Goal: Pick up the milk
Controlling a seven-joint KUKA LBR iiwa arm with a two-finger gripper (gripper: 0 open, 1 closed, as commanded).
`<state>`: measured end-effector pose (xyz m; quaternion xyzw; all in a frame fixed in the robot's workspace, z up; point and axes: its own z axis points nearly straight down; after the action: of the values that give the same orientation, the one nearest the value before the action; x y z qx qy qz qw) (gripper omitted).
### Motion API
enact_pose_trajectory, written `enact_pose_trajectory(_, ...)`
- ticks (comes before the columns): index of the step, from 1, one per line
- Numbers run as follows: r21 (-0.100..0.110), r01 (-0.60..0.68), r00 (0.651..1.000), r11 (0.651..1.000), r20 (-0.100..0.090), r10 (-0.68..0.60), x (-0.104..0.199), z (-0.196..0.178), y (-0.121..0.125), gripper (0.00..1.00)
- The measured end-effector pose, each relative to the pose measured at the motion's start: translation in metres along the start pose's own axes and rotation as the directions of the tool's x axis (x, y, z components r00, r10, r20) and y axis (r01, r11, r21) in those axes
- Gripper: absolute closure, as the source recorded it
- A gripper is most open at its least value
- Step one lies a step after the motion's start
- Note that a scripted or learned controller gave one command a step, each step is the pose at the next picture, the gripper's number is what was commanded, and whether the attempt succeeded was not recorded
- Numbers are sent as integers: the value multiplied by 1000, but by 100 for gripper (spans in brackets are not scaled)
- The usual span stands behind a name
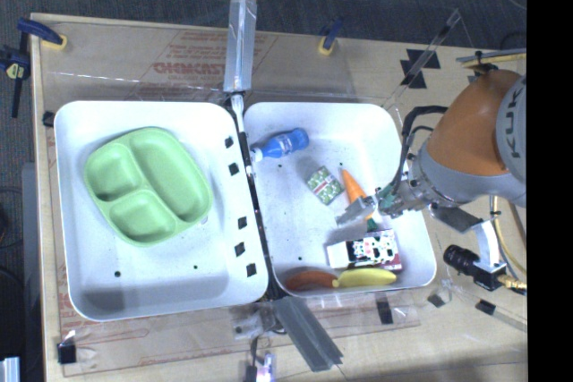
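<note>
— Where's the milk?
— The milk carton point(365, 251) lies flat on its side in my right bin, near the front wall.
— Looks?
— White box, black cow spots, a pink patch, long side across.

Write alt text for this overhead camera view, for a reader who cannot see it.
A robot arm's claw hovers just above a cow-patterned milk carton in the right bin, among a carrot, banana and blue bottle. The left bin holds a green divided plate.

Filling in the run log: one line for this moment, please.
claw: above milk carton, right bin | milk: lying flat, not held | green tray: left bin
</note>
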<state>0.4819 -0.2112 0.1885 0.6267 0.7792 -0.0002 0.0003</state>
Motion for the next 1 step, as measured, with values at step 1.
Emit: enact_pose_trajectory(1,2,17,1000,1000,-2,-17,3,96,-4,0)
